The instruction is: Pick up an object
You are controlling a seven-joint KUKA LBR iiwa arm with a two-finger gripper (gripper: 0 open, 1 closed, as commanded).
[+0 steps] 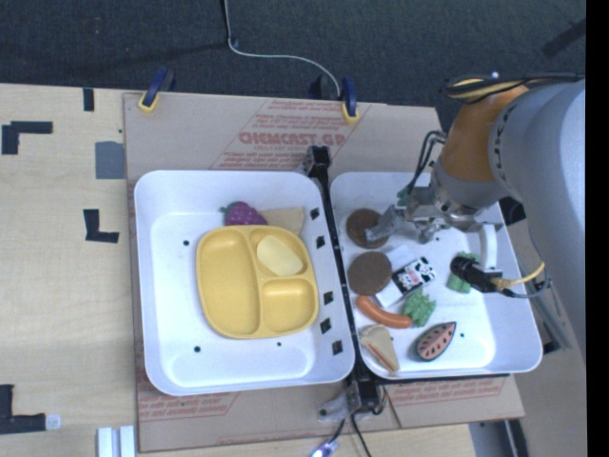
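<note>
Because the right bin (519, 350) is crowded, a grasp could catch two things at once or skid off. Nearest its front wall lie a sandwich wedge (379, 347) and an oval slice (435, 341); just behind, the carrot (383, 312) runs lengthwise left to right, tip toward the slice. Farther back, past two brown discs (369, 272), the gripper (411, 219) hangs low; whether its fingers are released or clenched I cannot tell
</note>
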